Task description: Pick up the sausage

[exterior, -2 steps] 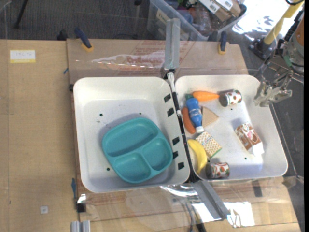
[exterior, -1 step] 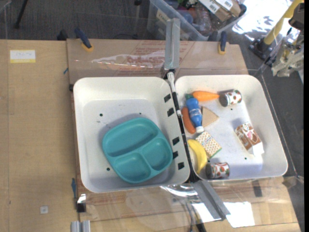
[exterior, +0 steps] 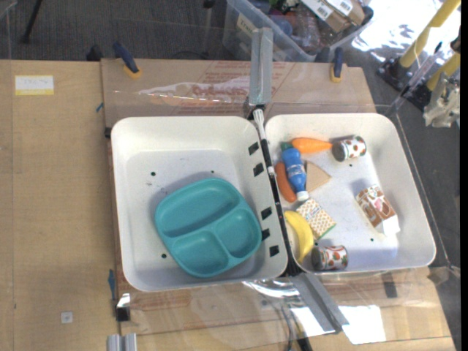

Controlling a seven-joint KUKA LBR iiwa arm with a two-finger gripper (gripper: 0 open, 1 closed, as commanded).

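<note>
— Spotted can (exterior: 330,257) at the six o'clock rim of the right bin (exterior: 418,203), banana (exterior: 298,232) touching it at eleven o'clock. Where is the sausage (exterior: 284,183)?

— Against that bin's nine o'clock wall, lying beside the blue bottle (exterior: 295,170); a carrot (exterior: 311,145) sits at its one o'clock.

— And the left bin (exterior: 139,168)?

— It carries a teal divided plate (exterior: 208,227) toward its five o'clock corner.

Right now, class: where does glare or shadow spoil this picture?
Camera view: strong glare whitens the floor at upper right; clear plastic behind the bins reflects light; the teal tray casts a soft shadow in the left bin; small toys look slightly soft.
</note>
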